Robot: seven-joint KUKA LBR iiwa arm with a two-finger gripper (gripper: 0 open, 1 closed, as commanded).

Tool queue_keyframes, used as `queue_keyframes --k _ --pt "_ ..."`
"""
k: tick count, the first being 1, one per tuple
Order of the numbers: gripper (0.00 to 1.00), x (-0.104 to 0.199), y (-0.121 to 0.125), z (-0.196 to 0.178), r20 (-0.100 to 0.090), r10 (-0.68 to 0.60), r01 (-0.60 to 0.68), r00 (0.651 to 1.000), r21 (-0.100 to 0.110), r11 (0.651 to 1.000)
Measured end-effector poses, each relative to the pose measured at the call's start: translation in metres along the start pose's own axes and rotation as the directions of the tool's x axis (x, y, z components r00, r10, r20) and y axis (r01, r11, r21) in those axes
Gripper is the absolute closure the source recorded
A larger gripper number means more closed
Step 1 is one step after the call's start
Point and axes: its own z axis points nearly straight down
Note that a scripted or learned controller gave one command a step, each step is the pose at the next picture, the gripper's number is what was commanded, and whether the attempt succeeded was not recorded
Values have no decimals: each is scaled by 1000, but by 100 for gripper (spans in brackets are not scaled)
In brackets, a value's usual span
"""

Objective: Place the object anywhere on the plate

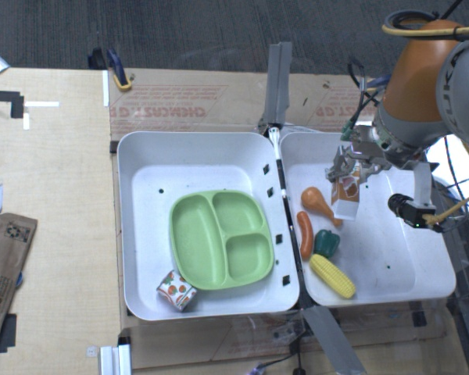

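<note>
My pincer (350, 170) hangs over the right bin (422, 283), toward its far side. A small carton (347, 196) with a brown and white face sits right under it. It looks like the carton's top is between my fingers, so I think I am gripping it, but the spot is small and dark and I am not sure.

The green plate (219, 239) lies in the left bin (137, 209), well apart from me, with three sections. To do this step well, I should lift the carton straight up, carry it left over the wall between the bins, and let go low over the plate (any section will do).

Just beside the carton lie a toy chicken leg (319, 202), a sausage (305, 234), a green pepper (326, 243) and a corn cob (332, 276). I should not bump them. A little patterned box (177, 291) touches the plate's near left edge.

My own wrist covers part of the carton, so its shape is hard to make out.
</note>
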Motion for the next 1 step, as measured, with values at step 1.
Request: queue_keyframes --k 1 --pt "100 68 -70 -44 -1 -94 94 996 0 996"
